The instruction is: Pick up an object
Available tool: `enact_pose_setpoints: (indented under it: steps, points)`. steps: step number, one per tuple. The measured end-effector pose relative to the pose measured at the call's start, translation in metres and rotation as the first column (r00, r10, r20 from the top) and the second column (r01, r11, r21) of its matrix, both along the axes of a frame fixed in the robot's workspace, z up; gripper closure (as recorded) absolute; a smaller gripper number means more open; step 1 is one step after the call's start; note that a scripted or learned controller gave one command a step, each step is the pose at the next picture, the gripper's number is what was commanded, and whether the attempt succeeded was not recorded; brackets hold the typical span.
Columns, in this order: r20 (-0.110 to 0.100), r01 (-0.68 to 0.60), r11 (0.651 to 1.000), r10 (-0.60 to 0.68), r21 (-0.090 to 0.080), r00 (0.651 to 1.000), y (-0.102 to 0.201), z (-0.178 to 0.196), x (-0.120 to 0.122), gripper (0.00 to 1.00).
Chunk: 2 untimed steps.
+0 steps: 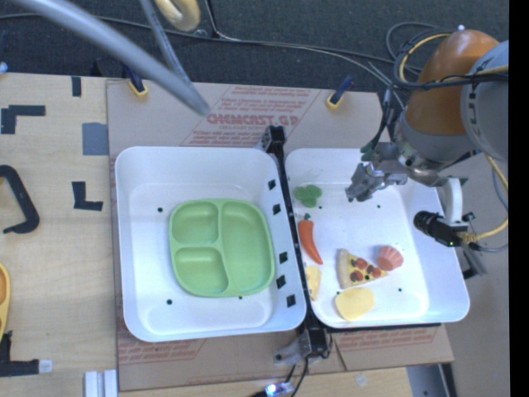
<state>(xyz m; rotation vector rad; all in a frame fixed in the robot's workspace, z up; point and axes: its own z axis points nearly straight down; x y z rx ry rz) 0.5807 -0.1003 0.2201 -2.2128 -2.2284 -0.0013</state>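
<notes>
- nothing picked yet; i see my gripper [361, 190] above the right bin [413, 300], whether parted or closed i cannot tell.
- nearest target: green piece [308, 194], just beside it; grasp remains.

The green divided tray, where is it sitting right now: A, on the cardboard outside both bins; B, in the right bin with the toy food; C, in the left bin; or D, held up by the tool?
C: the green divided tray lies flat on the floor of the left bin, while the pizza slice and carrot lie in the right bin.
</notes>
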Motion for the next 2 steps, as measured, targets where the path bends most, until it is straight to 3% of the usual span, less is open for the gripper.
enact_pose_setpoints:
  steps: [2]
  points:
    - [0.0, 0.0, 1.0, 0.0, 0.0, 1.0, 0.11, 0.001, 0.026, 1.0]
